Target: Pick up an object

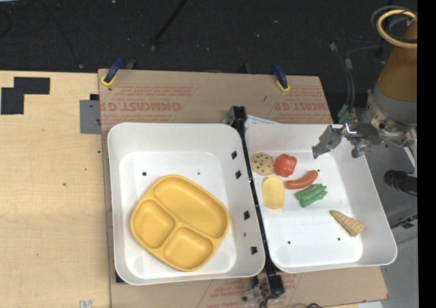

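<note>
Hovering over the right bin [378,245], fingers [325,144] apart, nothing between them.

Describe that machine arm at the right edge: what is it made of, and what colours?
The arm has an orange band over a grey metal wrist, with a yellowish cable loop curling above it. Dark cables run down its side. The gripper at its tip is grey metal, small and angular.
</note>
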Robot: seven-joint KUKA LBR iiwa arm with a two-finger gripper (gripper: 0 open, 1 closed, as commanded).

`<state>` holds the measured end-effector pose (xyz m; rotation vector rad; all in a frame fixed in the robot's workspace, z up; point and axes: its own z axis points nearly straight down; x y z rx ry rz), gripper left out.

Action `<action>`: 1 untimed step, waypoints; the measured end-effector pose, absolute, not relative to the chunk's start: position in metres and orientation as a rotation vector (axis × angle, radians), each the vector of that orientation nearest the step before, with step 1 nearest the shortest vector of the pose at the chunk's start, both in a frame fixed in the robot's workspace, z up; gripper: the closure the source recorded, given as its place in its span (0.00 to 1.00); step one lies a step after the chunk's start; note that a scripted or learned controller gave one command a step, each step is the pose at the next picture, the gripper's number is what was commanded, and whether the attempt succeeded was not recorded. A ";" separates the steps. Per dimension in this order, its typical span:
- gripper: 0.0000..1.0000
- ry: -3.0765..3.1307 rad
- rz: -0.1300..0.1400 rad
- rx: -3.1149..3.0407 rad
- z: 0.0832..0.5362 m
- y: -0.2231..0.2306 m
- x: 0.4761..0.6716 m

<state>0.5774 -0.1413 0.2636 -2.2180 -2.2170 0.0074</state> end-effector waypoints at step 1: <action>0.00 -2.221 0.001 -2.221 0.267 -0.141 0.579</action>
